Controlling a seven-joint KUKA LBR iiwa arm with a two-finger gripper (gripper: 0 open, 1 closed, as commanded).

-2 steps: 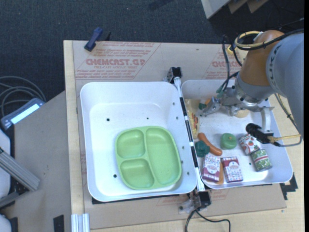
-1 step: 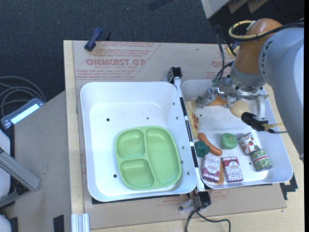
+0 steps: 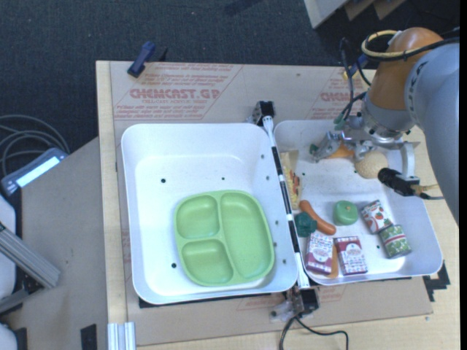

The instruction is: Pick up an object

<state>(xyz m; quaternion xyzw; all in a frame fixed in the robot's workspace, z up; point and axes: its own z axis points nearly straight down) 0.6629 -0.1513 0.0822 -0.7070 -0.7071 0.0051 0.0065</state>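
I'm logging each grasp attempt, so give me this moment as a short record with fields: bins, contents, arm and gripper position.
left bin: holds a green divided tray
right bin: orange carrot, green round piece, two red-and-white cartons, small can, tan ball
arm: reaching in from the right, over the right bin's far end
gripper: low at the right bin's far end, by an orange item
grasp: cannot tell

Floor [image 3: 66, 28]: dark carpet lay around the bench.
Bench top [image 3: 182, 93]: brown printed board.
Cables [image 3: 22, 141]: coiled at left.
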